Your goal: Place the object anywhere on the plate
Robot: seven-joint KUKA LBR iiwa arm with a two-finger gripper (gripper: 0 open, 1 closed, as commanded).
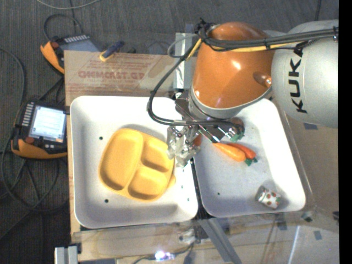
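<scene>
A yellow plate [137, 163] with three compartments lies in the left bin [88, 202]. My gripper [180, 146] hangs below the orange wrist band, over the plate's right edge, close to the wall between the two bins. An orange carrot [234, 150] with a green top lies in the right bin [286, 164], just right of the gripper. Whether anything is in the gripper is not clear from this angle.
A small patterned white object [269, 197] sits at the right bin's front right corner. A small red item [238, 128] peeks out under the arm. A cardboard sheet [118, 76] lies behind the left bin, and a pendant [44, 128] rests on the floor at left.
</scene>
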